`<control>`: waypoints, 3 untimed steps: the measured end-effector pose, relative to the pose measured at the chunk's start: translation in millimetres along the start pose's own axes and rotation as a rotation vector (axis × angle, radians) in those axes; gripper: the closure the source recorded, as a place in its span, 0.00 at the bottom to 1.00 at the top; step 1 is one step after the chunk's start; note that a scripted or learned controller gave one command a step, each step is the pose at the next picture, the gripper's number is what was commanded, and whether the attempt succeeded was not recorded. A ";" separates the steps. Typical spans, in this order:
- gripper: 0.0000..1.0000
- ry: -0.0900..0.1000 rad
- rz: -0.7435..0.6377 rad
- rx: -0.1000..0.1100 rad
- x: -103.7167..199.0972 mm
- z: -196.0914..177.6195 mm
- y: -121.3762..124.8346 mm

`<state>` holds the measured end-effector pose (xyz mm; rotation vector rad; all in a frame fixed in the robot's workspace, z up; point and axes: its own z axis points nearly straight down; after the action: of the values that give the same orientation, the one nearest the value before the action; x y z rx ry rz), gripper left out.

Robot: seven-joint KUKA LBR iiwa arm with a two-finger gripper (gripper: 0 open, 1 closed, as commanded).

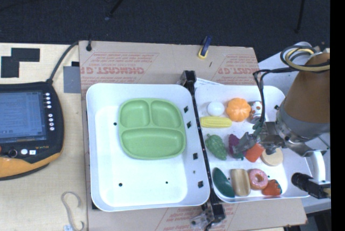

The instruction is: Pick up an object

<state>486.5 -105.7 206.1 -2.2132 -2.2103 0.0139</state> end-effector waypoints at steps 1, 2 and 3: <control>0.00 -0.001 -0.001 -0.008 -0.4 -3.7 1.9; 0.00 0.000 -0.003 -0.003 2.2 62.5 1.2; 0.00 0.000 -0.003 -0.004 3.9 118.3 0.3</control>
<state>484.9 -101.4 87.8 -2.2122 -2.2150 0.0090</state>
